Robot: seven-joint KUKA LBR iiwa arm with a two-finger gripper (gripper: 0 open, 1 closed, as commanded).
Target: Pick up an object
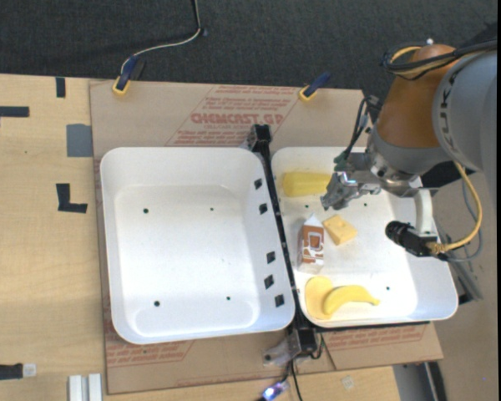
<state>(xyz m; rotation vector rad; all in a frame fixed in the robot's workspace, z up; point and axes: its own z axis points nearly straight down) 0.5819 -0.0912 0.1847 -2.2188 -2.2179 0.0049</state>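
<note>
The right bin [401, 303] holds several objects. A yellow flat block [303, 183] lies at its far left, a small tan cube [340, 230] near the middle, a brown and white packet [311, 244] beside the divider, and a yellow banana [347, 299] on a yellow round piece near the front. My gripper [340, 192] hangs over the bin's far middle, just right of the yellow block and above the tan cube. I see nothing between its fingers.
The left bin [184, 241] stands beside the right one, with a black clip strip [271, 224] along the shared wall. The arm's orange band [409, 107] and a black cable connector [405, 236] overhang the right bin's right side.
</note>
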